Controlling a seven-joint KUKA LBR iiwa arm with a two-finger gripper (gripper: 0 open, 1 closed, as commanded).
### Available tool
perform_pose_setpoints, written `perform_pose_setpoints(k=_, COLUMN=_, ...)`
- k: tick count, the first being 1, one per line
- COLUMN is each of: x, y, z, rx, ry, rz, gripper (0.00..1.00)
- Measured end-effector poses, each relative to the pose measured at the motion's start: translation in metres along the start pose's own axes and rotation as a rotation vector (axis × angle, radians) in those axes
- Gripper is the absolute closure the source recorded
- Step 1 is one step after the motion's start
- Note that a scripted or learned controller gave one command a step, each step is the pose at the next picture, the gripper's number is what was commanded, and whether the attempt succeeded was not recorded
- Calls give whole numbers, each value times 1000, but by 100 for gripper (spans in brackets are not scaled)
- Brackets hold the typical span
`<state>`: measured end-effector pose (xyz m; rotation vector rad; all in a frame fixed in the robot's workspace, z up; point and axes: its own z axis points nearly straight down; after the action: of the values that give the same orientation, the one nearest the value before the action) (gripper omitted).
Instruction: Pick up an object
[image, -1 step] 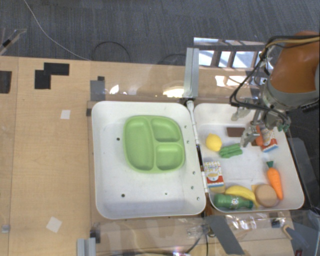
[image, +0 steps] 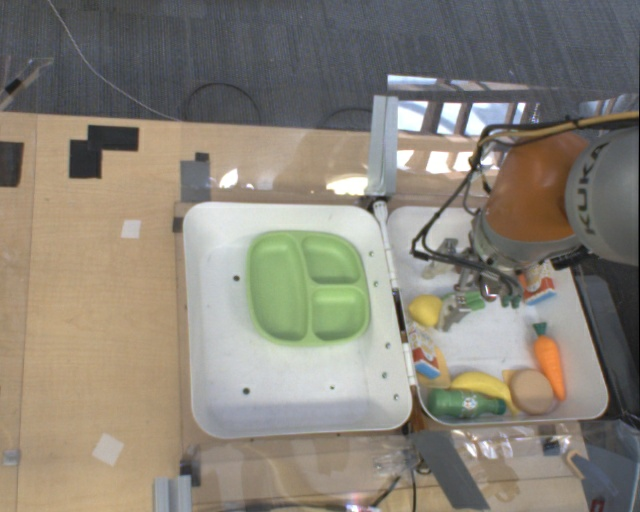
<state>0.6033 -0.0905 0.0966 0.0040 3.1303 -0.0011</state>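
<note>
My gripper (image: 478, 300) hangs over the upper middle of the right bin (image: 590, 400), open, with nothing between its fingers. A yellow lemon (image: 426, 310) lies just left of it. Along the bin's front lie a banana (image: 481, 384), a green bottle (image: 466, 404) and a tan egg-shaped object (image: 533, 391). An orange carrot (image: 548, 364) lies at the right. A red, white and blue item (image: 542, 292) is partly hidden behind the gripper.
The left bin (image: 215, 400) holds a green divided plate (image: 306, 287). A small red and white packet (image: 428, 362) leans at the right bin's left wall. Black cables (image: 440, 225) loop from the wrist over the right bin's back.
</note>
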Motion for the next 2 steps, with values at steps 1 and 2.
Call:
perform_pose_setpoints(k=1, x=-30, y=-60, z=8, rx=2, ry=-2, rz=-146, gripper=0)
perform_pose_setpoints(k=2, x=-58, y=-96, z=8, rx=1, ry=-3, rz=-78, gripper=0)
